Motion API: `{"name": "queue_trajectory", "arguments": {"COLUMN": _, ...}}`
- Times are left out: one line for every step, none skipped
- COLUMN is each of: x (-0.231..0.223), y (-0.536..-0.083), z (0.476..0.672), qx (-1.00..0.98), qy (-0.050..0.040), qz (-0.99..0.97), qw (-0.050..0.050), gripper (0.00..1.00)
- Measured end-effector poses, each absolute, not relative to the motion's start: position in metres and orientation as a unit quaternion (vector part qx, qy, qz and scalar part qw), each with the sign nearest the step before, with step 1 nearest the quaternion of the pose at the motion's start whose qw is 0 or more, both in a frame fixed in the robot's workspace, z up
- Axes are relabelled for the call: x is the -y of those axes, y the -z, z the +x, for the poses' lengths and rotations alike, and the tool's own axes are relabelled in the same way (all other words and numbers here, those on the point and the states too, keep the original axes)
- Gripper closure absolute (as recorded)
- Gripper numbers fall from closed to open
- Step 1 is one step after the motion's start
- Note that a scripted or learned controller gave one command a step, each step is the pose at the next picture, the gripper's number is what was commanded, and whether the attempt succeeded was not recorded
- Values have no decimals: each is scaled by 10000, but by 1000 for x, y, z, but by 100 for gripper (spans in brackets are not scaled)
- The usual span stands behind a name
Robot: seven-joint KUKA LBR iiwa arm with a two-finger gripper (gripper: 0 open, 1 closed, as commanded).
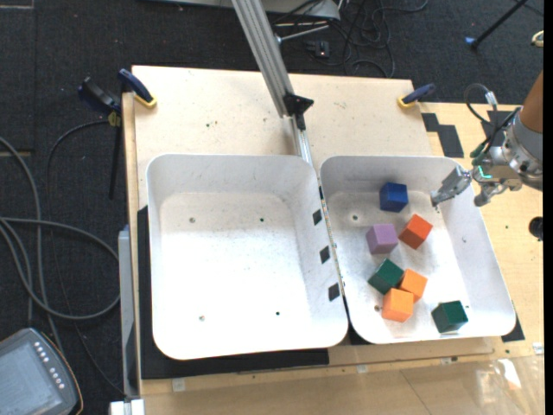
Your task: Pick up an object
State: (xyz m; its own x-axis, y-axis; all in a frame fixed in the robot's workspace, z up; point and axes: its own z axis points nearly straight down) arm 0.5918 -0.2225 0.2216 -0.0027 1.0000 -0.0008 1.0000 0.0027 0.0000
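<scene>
The right bin (484, 258) holds several cubes: a blue one (393, 196) at the back, a red-orange one (416, 231), a purple one (381, 238), a dark green one (386, 276), two orange ones (414, 283) (397, 304) and a second dark green one (449, 316) near the front corner. My gripper (467, 188) hovers over the bin's back right edge, to the right of the blue cube and above the red-orange one. It is open, with nothing between its fingers.
The left bin (173, 232) sits beside the right one, with a shared ridge between them. A slanted metal pole (263, 46) rises from the bench behind the bins. Clamps (138, 89) (416, 95) mark the board's back corners.
</scene>
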Motion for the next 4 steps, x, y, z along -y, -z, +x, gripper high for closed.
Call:
{"name": "queue_trajectory", "arguments": {"x": 218, "y": -166, "z": 601, "qx": -7085, "qy": 12, "qz": 7057, "qw": -15, "gripper": 0}}
{"name": "queue_trajectory", "arguments": {"x": 216, "y": -120, "z": 593, "qx": -7070, "qy": 8, "qz": 7072, "qw": -17, "gripper": 0}}
{"name": "queue_trajectory", "arguments": {"x": 215, "y": -97, "z": 595, "qx": -7070, "qy": -13, "qz": 7072, "qw": 13, "gripper": 0}}
{"name": "queue_trajectory", "arguments": {"x": 215, "y": -108, "z": 596, "qx": -7074, "qy": -19, "qz": 7068, "qw": 27, "gripper": 100}}
